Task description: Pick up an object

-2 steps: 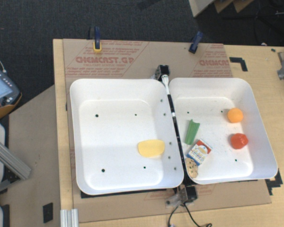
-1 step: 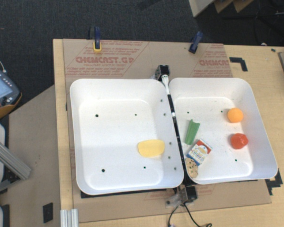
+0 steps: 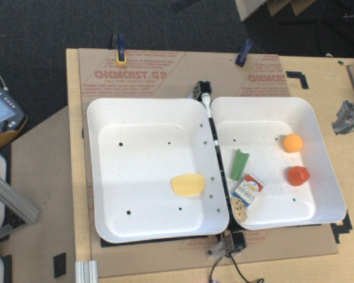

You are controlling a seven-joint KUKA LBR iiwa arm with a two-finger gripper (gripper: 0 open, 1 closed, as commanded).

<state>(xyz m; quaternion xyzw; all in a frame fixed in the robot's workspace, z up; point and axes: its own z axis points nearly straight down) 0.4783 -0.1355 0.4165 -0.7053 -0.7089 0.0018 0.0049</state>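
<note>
Camera view: two white bins side by side on a cardboard sheet (image 3: 135,69).

Left bin (image 3: 106,117): one flat yellow piece (image 3: 189,185) near the bottom edge, towards the right wall.

Right bin (image 3: 310,114): green block (image 3: 240,164) by the left wall, and a printed snack packet (image 3: 246,192) just below it, near the bottom left corner. An orange ball (image 3: 292,143) sits at the right side with a red ball (image 3: 298,175) below it, apart.

Gripper (image 3: 345,118) sits outside the right bin, beyond its right rim (grey, blurred; clenched or released, cannot tell). Nothing is seen in its grasp.
</note>
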